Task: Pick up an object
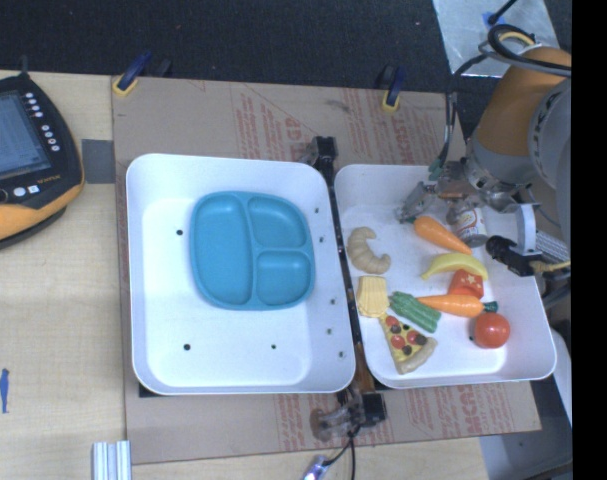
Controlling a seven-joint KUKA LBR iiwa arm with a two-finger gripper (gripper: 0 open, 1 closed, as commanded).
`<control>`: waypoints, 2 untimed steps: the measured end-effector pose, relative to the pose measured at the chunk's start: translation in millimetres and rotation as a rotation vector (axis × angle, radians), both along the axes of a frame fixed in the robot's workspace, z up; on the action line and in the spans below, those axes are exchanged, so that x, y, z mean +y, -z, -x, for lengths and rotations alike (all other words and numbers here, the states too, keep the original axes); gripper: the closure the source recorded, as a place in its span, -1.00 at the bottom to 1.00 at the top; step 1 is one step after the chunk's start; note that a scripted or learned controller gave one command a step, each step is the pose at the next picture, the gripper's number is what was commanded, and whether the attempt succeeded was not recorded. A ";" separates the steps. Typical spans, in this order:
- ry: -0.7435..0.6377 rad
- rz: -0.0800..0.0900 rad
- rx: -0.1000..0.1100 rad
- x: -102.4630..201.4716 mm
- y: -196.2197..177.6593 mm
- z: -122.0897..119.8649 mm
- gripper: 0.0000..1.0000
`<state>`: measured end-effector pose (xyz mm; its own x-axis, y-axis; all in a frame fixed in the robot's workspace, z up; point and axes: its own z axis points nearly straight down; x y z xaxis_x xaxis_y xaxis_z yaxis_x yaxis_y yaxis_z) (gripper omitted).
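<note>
The right white bin [378, 183] holds several toy foods: a croissant [368, 251], an orange carrot [441, 234], a banana [453, 264], a red pepper [466, 282], a second carrot [451, 305], a tomato [491, 329], a green vegetable [415, 310], a yellow block [372, 296] and a pizza slice [408, 343]. My gripper [445, 196] hangs low over the bin's far edge, just above the upper carrot. I see nothing held in it. The grey arm with its orange band [518, 98] comes in from the right.
The left white bin [158, 348] carries a blue divided plate [251, 248]. An orange and black control pendant [18, 163] lies on the bench at far left. Clamps [390, 86] hold the cardboard under the bins.
</note>
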<state>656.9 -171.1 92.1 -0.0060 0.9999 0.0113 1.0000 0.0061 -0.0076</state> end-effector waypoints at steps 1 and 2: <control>-0.001 0.006 -0.002 -2.8 -10.5 0.0 1.00; 0.001 0.010 -0.008 68.5 -107.6 -0.5 1.00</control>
